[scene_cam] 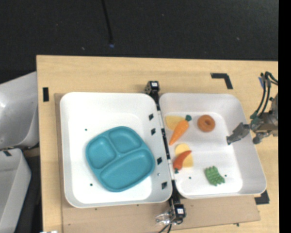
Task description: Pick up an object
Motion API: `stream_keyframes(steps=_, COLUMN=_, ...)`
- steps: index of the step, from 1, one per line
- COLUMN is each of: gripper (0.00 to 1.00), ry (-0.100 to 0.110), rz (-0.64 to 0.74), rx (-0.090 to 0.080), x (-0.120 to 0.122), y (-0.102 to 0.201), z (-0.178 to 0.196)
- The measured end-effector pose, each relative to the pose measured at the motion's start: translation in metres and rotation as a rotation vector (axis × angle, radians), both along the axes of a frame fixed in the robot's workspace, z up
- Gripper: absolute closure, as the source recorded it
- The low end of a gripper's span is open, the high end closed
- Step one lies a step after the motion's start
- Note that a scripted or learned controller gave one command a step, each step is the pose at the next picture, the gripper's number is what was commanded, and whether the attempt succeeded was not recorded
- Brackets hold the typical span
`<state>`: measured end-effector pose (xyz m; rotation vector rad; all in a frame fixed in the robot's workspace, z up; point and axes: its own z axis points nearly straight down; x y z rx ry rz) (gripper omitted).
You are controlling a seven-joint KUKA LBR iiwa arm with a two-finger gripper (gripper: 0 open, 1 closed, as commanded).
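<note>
Wooden bench (111,74), gripper (246,134) low over right bin's (237,178) right edge, fingers spread, holding nothing.

The pale, wood-look worktop (111,74) has a flat, matt face with a faint grain. Both shallow white plastic bins, the left one (75,130) and the right one (233,169), look smooth with a soft sheen. The teal three-part plastic plate (119,158) is smooth and slightly glossy. The orange toy carrot (179,130), the brown ring-shaped toy doughnut (206,123) and the knobbly green toy vegetable (214,175) look like moulded plastic. The dark grey claw (246,133) looks like dull metal.
</note>
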<state>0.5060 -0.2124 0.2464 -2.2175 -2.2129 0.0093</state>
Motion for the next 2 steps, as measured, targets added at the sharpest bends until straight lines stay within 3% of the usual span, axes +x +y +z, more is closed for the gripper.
stream_keyframes(steps=1, gripper=0.0, ry=-0.011, rz=0.003, rx=-0.003, x=0.002, y=0.0, z=0.006)
stream_keyframes(steps=2, gripper=0.0, ry=-0.006, rz=0.002, rx=-0.002, x=0.002, y=-0.001, z=-0.057)
